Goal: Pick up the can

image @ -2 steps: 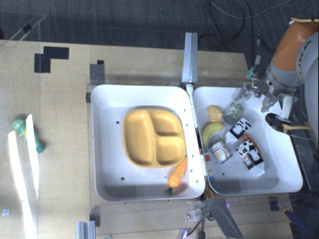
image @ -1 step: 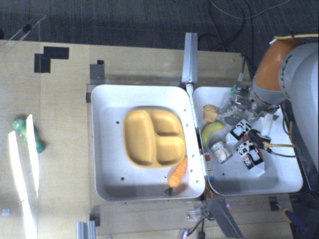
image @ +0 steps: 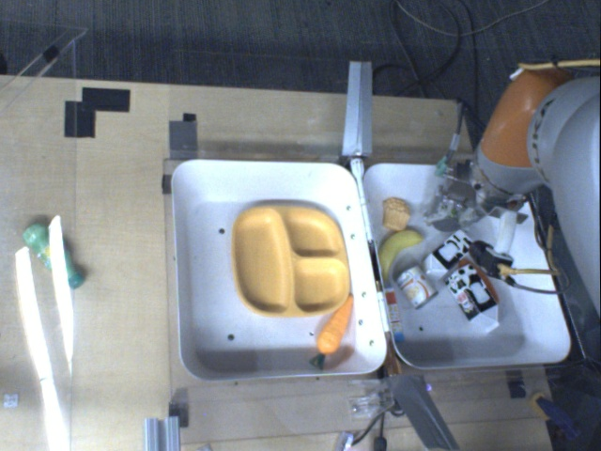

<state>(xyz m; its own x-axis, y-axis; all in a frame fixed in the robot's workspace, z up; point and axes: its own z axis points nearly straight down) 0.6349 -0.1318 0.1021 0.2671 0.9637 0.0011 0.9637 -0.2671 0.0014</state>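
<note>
Can (image: 414, 287) lying tilted in my right bin (image: 526, 346), beside the green fruit (image: 398, 247) | likely light, rigid, slippery (rolls); I'd grip across its sides | gripper (image: 457, 202) above, finger state unclear

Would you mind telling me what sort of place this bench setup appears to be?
Probably a robotics lab's grasping test bench: a grey arm with an orange band reaches over two shallow white bins holding toy-like items, such as an orange plastic carrot and a small can, with loose cables on the floor.

Bright, even light; slightly soft focus
</note>
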